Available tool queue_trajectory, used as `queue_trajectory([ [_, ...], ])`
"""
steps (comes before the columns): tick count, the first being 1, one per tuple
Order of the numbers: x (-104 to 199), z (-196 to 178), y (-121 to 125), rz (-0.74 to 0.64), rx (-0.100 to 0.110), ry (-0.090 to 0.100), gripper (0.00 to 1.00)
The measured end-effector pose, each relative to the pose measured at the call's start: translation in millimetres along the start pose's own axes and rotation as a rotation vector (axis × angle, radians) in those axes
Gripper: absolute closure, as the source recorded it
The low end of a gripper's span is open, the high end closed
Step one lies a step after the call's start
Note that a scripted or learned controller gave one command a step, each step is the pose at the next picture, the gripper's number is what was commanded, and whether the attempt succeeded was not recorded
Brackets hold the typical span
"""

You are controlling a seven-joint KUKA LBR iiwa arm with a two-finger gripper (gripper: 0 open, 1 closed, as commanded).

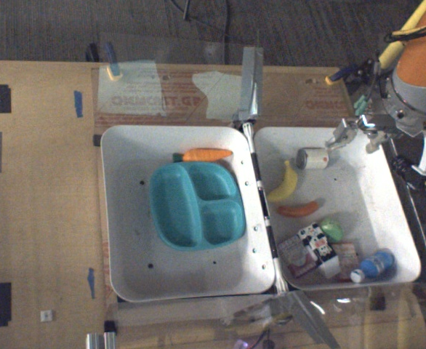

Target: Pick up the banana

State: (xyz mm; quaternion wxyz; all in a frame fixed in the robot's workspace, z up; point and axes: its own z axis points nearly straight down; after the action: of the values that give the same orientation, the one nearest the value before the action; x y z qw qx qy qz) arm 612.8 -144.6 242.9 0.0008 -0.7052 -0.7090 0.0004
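The yellow banana [284, 182] lies curved against the left wall of the right bin [398, 217], in its upper half. My gripper [357, 138] hangs over the bin's upper right corner, well to the right of the banana and a little farther back. Its fingers are spread open with nothing between them. A small grey can [312, 158] lies between the gripper and the banana.
Below the banana lie a red pepper [298, 209], a green fruit [332, 230], a patterned box [311, 247] and a blue bottle [376, 264]. The left bin [126, 267] holds a teal divided tray [197, 204] and a carrot [207, 154].
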Motion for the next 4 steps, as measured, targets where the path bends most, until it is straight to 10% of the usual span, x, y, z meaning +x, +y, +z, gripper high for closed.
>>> queue_trajectory([
  [1, 48.3, 149.3, 23.2, 0.12, -0.003, -0.001, 0.0],
  [2, 106.9, 58.9, 15.8, 0.132, -0.002, 0.0, 0.0],
  [3, 42.3, 154.9, -10.5, -0.11, -0.009, 0.0, 0.0],
  [4, 37.9, 145.2, -9.4, -0.105, -0.013, -0.005, 1.0],
])
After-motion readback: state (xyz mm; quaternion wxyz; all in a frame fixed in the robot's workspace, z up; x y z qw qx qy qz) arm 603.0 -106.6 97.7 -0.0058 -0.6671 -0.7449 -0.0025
